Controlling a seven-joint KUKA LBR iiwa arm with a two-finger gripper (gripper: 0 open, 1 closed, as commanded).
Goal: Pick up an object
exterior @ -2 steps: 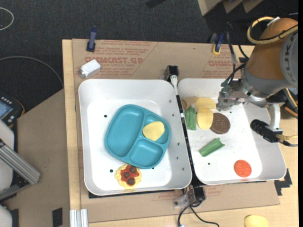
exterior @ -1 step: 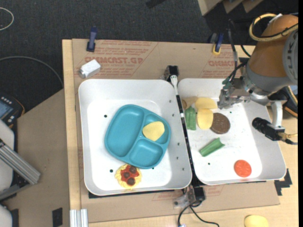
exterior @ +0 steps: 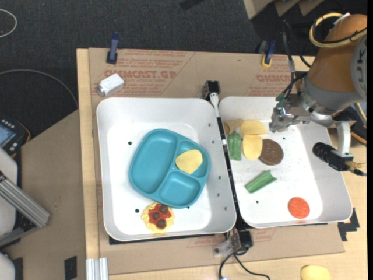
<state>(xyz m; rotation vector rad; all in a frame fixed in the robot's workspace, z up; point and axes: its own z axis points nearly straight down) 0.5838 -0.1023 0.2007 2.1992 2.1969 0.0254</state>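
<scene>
My gripper (exterior: pixel 282 120) hangs over the far part of the right bin (exterior: pixel 326 214), just right of a yellow piece (exterior: pixel 252 127). Below that piece lie a second yellow piece (exterior: pixel 252 147), a green piece (exterior: pixel 235 146) and a brown round disc (exterior: pixel 271 153). A green stick (exterior: pixel 260 181) and an orange-red disc (exterior: pixel 299 207) lie nearer the front of the same bin. The gripper sits above and to the right of the brown disc, and nothing shows in its grasp.
The left bin (exterior: pixel 113 133) holds a blue divided plate (exterior: pixel 166 171) with a yellow item (exterior: pixel 189 161) in one compartment, and a small pizza toy (exterior: pixel 157 216) at its front. The grey arm (exterior: pixel 335 80) crosses the right bin's far right corner.
</scene>
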